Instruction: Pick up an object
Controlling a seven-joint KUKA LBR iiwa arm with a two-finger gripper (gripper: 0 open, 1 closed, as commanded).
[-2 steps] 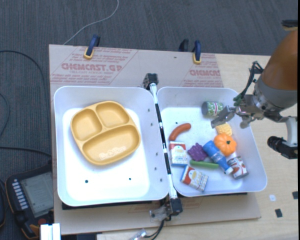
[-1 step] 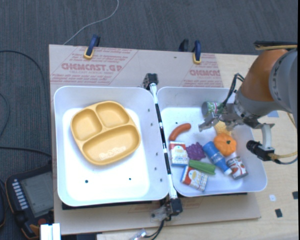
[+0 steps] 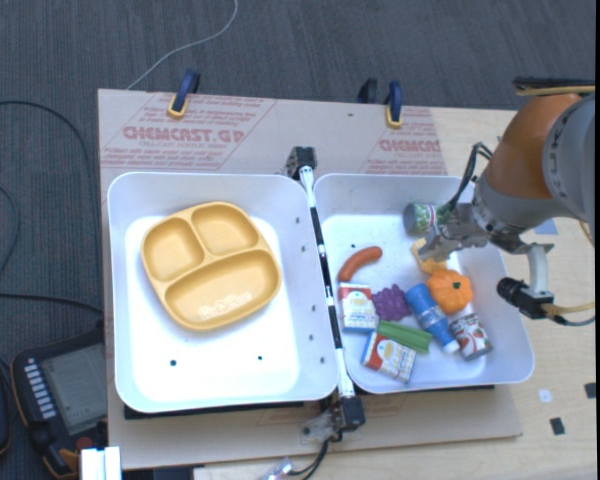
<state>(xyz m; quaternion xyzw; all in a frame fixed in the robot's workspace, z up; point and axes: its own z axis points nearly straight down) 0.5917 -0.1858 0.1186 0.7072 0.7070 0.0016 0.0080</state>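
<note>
Tabletop [image 3: 220, 128]: two bins.
Right bin [image 3: 515, 363]: crowded.
Tool [image 3: 438, 246]: by the can [image 3: 418, 217]; grip unclear.

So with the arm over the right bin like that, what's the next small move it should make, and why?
Probably a short, straight descent. The gripper hangs in the right bin above a yellow object, with the orange pumpkin toy just below it in the view and the green-labelled can just above. Nothing is visibly held, so lowering onto the yellow piece seems the nearest chance.
</note>
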